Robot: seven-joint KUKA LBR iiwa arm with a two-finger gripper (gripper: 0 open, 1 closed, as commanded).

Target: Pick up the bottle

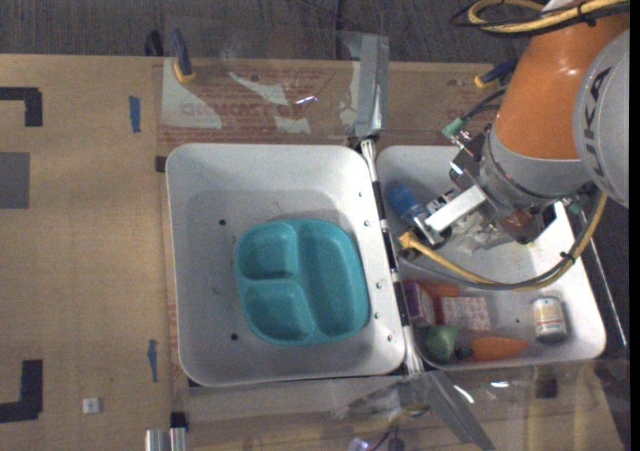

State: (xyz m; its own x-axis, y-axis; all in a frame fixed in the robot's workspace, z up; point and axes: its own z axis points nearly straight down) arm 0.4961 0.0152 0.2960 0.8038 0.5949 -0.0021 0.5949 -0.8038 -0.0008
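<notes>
Along the lower edge of the right bin [592, 331] lie a green ball [441, 341], an orange carrot [497, 347], a small can [547, 318] and a red-and-white box [456, 310]. The left bin [200, 189] holds a teal divided tray [302, 280]. Higher, in the right bin's upper left corner, lies the bottle [405, 201], small, blue and partly hidden. The hand [488, 227] hovers just right of it; whether apart or together, I cannot tell.

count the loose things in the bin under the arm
5: blue bottle at its far left; along the near edge a red-and-white box, green ball, orange piece, small can. The arm may hide more.
</notes>
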